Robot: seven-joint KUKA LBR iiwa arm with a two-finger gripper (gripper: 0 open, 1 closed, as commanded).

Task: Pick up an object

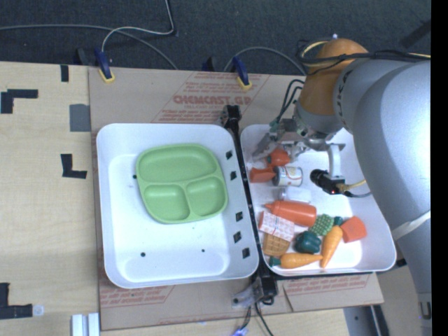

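Note:
My gripper (277, 148) is low over the far end of the right bin (378, 254), under the orange wrist band. Right beneath it lies a small orange-red piece (281, 157), with a red piece (262, 175) and a small white cylinder (291, 176) just in front. How the gripper stands on the orange-red piece is hidden by its own body. Nearer the front lie a red bottle (290, 211), a pink packet (275, 224), a tan waffle (274, 245), two carrots (331, 246) (299, 260), a dark green vegetable (308, 242) and an orange block (354, 228).
The left bin (115, 208) holds a green divided plate (182, 184). A black divider (242, 187) runs between the bins. The grey arm (392, 131) covers the right bin's far right side. A black cable fitting (329, 182) hangs by the wrist.

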